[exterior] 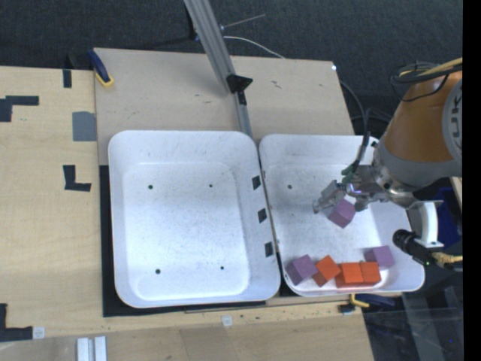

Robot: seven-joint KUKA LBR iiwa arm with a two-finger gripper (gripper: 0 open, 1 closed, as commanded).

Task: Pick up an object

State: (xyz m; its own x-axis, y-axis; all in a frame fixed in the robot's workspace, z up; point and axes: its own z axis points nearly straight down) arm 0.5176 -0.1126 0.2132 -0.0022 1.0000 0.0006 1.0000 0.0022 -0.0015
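You have one purple block (343,213) tilted on a corner over the middle of the right bin (301,156), set apart from the others. Along that bin's near edge lies a row: a purple block (301,268) at the left, a small orange block (326,269) touching it, then a longer orange block (359,274), and another purple block (380,256) at the right end, just beyond the long orange one.

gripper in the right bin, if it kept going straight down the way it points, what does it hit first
Probably the purple block right at the gripper tips, then the right bin floor; depth is hard to judge.
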